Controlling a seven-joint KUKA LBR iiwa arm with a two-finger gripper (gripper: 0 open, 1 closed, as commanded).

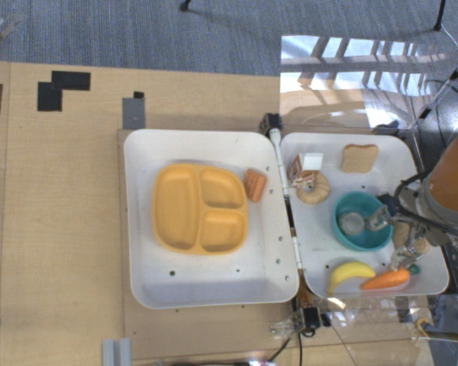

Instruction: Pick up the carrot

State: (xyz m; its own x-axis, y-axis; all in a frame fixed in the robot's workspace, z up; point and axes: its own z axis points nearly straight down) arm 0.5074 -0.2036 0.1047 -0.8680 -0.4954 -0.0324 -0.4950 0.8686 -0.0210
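1. At the near right corner of the right bin [435, 284], the carrot [385, 280] lay on the bin floor, just right of the banana [349, 273]; by its look it had not been lifted, so the whole pick remained to do.
2. Just beyond it, the claw [409, 250] hung close above the carrot's right end, beside the teal bowl [361, 221]. I could not tell whether it was released or clenched, and nothing showed between it.
3. Farther right, the arm [452, 181] reached in over the bin's right rim, wrist tipped downward toward the carrot.
4. In the left bin [206, 284] sat a yellow tray [200, 207], well apart from the task.
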